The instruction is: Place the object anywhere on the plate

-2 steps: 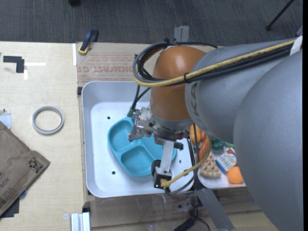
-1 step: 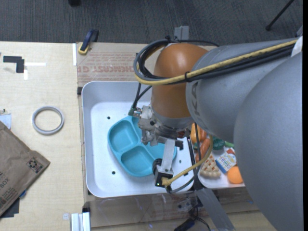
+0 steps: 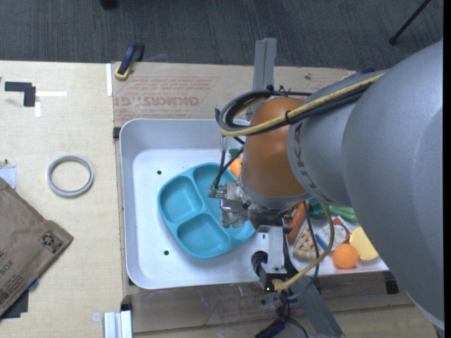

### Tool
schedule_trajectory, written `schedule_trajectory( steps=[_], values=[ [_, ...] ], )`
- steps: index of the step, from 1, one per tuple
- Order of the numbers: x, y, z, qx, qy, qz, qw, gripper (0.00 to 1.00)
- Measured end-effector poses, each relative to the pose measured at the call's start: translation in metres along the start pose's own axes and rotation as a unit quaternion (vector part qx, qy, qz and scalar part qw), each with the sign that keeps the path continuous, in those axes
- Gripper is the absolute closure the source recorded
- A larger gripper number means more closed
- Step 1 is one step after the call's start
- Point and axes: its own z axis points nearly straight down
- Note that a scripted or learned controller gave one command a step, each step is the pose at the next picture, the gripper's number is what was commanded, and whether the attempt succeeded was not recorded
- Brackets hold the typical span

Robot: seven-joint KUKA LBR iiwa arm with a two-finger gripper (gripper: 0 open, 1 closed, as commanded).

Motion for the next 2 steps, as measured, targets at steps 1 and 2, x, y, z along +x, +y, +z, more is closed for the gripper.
schedule_trajectory(
  steps=[1,2],
  values=[
    [-0.019,0.077,0.043,0.000,0.000,0.064,0.9979,1.00],
    [0.038,0.091,0.011,-0.001,0.000,0.011,0.9999,1.00]
  ],
)
